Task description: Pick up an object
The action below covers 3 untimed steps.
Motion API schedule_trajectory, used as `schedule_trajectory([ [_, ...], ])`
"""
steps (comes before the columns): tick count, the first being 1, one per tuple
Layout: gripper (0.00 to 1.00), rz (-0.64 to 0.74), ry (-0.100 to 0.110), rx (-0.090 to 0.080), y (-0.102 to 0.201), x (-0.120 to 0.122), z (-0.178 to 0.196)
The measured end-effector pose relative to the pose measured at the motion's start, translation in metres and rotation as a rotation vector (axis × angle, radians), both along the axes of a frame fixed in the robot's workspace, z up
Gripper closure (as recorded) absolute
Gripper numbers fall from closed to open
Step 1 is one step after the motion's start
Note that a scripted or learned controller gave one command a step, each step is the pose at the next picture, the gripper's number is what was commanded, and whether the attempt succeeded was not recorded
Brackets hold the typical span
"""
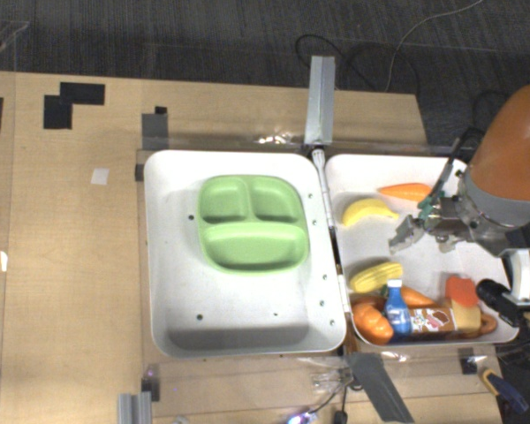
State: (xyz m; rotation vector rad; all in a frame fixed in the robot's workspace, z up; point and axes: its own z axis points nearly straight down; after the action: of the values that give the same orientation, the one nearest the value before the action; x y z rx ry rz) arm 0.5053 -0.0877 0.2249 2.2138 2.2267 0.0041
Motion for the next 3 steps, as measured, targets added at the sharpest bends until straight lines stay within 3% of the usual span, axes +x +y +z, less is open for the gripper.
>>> schedule_trajectory([
  [1,0.00,0.054,-0.004,-0.001,-0.015,-0.006,0.020],
  [2,0.00,0.101,-0.003,-0.001,0.021,-0.002,0.015],
  [3,0.00,0.110,-0.026,-0.004,-0.006,-0.008,-0.119],
])
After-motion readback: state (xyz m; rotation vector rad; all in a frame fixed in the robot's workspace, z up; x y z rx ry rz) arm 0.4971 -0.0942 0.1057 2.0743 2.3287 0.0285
